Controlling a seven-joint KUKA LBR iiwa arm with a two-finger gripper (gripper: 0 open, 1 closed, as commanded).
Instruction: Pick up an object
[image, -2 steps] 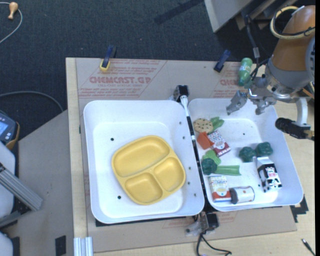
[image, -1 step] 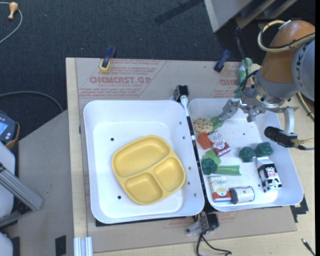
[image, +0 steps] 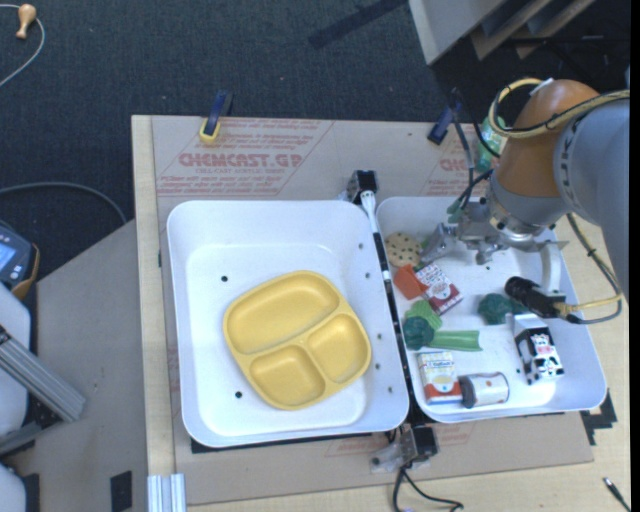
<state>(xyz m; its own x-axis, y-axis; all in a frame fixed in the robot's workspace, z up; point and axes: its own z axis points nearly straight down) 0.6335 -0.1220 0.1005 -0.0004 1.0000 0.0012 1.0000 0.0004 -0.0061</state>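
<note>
Although my wrist hangs over the twelve o'clock end of the right bin (image: 585, 385), the slanted view hides my jaws, so I cannot tell how they stand or whether they have anything. Nearest, toward eight o'clock, lies a round tan biscuit (image: 401, 246), rough and probably crumbly. Beyond it sits a small red-and-white packet (image: 437, 286), flat and light; I judge it would take a pinch across its short edges. At six o'clock a dark green lump (image: 494, 307) looks soft and rounded, likely forgiving to squeeze. Further out lies a green wedge-shaped toy (image: 447, 340), smooth plastic and perhaps slippery. At the far end a small can (image: 484, 389) lies on its side; stiff, apt to roll. In the left bin (image: 190, 330) rests a glossy yellow divided plate (image: 296, 338).
</note>
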